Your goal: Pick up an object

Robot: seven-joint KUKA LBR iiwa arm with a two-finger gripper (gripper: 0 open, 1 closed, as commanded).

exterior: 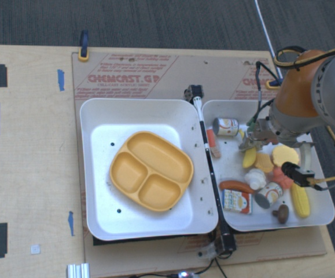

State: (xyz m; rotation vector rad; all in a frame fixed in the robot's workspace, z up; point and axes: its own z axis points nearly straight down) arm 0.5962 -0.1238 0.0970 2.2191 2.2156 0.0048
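The right bin (323, 216) holds several toy foods. Among them are a small can (227, 126), a yellow banana (249, 157), a red sausage (235, 186), a small carton (237, 201), a corn cob (299, 200) and a yellow wedge (285, 155). The grey arm with its orange band (297, 91) reaches in from the right. My gripper (256, 136) hangs low over the bin's upper middle, just above the banana and right of the can. The wrist body hides what lies under it.
The left bin (92, 155) holds a yellow three-part plate (151, 171). A thin orange stick (213, 143) lies by the divider between the bins. A brown piece (281, 214) and a grey spoon (261, 200) lie near the right bin's front. Cables trail off the wrist.
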